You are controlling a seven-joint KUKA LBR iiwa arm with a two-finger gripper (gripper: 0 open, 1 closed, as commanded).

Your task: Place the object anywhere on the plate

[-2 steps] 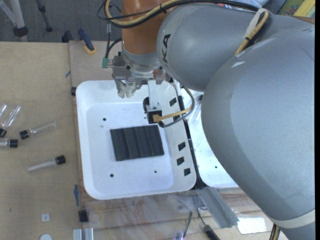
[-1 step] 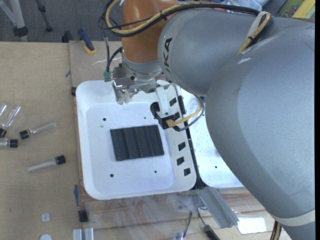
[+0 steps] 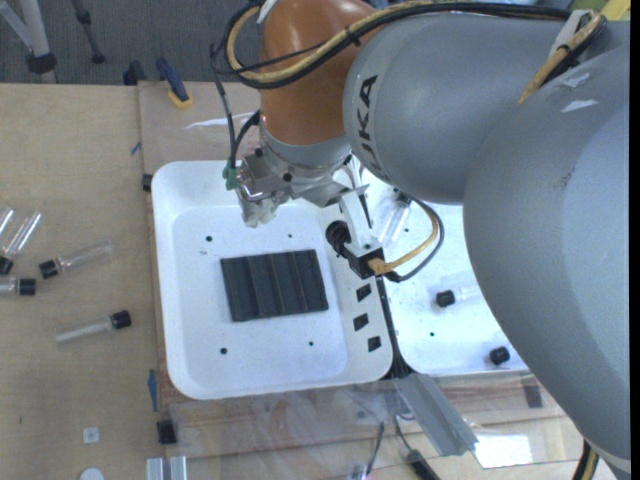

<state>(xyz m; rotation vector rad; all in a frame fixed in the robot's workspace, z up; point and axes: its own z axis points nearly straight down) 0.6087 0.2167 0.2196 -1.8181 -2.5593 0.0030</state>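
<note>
A dark grey, ribbed rectangular plate [image 3: 274,285] is seen lying flat on the floor of the left shallow white bin [image 3: 190,358]. The tool [image 3: 258,206] is hung over the bin's upper part, just above the plate's far edge and apart from it; its state cannot be told. Two small black-capped pieces [image 3: 445,298] are found in the right white bin [image 3: 440,353]. Clear vials with black caps [image 3: 92,326] are scattered on the wooden worktop [image 3: 70,168] at the left.
</note>
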